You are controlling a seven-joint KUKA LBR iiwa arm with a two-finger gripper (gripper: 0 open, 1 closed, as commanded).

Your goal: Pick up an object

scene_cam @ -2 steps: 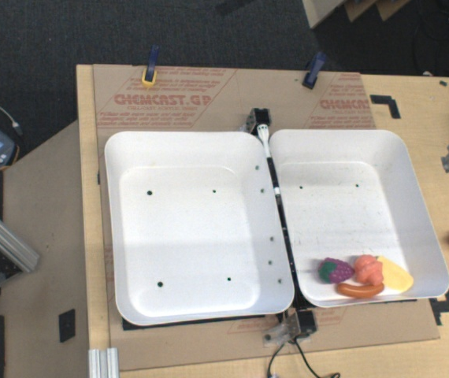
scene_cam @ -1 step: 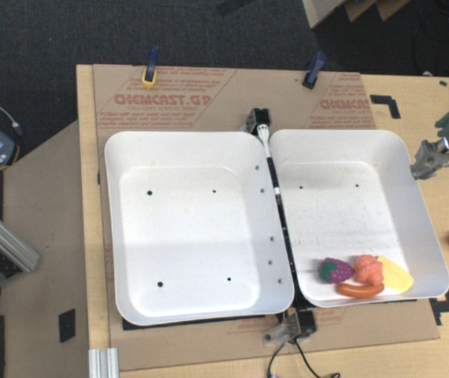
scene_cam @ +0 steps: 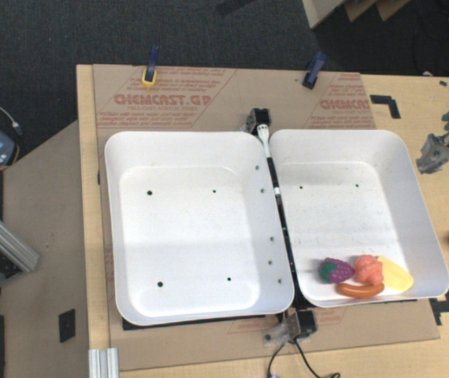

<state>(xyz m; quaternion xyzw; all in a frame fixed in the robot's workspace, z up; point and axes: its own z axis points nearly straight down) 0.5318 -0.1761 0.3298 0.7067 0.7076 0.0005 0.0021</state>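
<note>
Toys lay bunched at the five o'clock corner of the right bin (scene_cam: 413,172): purple grapes (scene_cam: 336,270), a pink toy (scene_cam: 369,268), a yellow toy (scene_cam: 398,277) and a sausage (scene_cam: 360,290). I could not tell what the robot's hand was doing.

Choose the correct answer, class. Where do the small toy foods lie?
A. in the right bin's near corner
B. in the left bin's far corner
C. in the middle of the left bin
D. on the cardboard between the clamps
A: the purple piece, orange-red piece, yellow piece and sausage cluster at the near edge of the right bin.
</note>
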